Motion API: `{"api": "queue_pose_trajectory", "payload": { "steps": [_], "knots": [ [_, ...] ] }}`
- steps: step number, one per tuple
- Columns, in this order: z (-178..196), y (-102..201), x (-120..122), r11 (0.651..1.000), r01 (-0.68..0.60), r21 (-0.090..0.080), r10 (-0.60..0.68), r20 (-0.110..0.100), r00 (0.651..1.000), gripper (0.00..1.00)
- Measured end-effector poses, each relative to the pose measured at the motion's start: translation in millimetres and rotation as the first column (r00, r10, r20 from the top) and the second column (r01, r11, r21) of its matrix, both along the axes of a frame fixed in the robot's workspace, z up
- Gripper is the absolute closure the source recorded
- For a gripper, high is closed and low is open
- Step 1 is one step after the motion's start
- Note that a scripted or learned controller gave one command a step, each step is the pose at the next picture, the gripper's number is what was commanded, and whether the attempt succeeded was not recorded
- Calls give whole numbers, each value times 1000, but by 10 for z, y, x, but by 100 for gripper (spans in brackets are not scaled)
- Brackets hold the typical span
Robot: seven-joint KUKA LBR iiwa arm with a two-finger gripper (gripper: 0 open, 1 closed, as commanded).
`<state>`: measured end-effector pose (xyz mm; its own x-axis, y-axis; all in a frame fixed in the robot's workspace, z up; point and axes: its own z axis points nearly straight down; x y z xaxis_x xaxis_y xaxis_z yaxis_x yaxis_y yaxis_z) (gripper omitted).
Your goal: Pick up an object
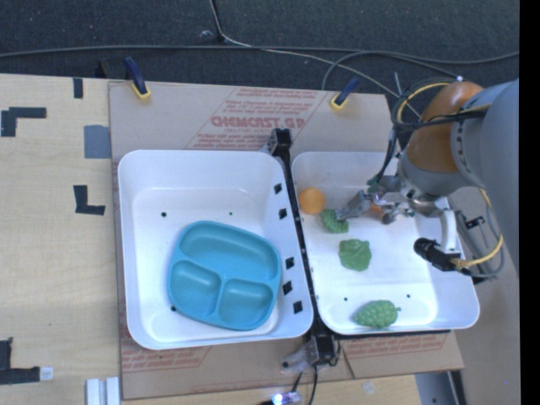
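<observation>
1 fixed camera looks down slantwise over 2 bins (135,184).

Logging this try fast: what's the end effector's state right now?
End effector: over the right bin, beside a green piece; open or closed cannot be told, and no grasp is visible.

Arm (472,142) cut off at right

Dark carpet (253,11), wooden bench (51,251), cardboard sheet (245,116), 2 clamps (135,81)
</observation>
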<state>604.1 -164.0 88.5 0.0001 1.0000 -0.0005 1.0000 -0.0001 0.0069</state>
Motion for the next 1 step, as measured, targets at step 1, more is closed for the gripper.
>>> {"api": "queue_pose_trajectory", "payload": {
  "steps": [1],
  "knots": [
    [103,5,1,1000,-2,-3,2,2,1000,100]
  ]
}}
